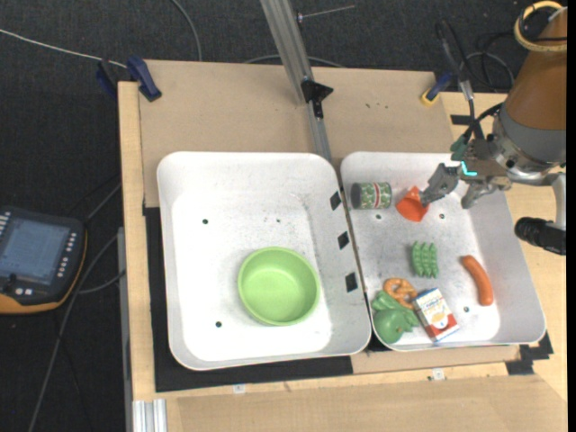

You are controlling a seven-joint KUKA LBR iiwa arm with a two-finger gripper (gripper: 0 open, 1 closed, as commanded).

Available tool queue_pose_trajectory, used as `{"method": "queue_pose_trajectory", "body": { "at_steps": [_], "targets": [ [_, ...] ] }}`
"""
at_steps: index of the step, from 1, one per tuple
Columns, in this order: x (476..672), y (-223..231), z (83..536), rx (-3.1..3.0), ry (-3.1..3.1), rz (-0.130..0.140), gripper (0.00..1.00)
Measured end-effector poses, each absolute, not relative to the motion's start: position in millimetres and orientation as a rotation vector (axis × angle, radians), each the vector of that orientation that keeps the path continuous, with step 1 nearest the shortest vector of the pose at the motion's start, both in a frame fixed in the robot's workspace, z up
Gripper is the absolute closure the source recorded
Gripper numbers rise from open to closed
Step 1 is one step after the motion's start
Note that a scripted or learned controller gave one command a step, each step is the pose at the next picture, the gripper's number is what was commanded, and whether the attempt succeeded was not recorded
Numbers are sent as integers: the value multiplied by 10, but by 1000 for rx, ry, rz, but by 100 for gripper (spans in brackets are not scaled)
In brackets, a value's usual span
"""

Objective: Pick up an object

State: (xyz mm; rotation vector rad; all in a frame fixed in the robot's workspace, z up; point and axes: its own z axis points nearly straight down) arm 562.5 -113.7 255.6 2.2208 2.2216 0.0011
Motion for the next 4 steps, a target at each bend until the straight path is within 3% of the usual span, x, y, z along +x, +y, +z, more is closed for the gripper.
{"method": "queue_pose_trajectory", "body": {
  "at_steps": [1, 3, 4],
  "targets": [
    [5625, -1137, 2555, 2221, 2222, 1, 0],
    [5549, -1202, 1328, 2224, 2224, -5, 0],
    [5563, -1212, 978, 2219, 2217, 3, 0]
  ]
}}
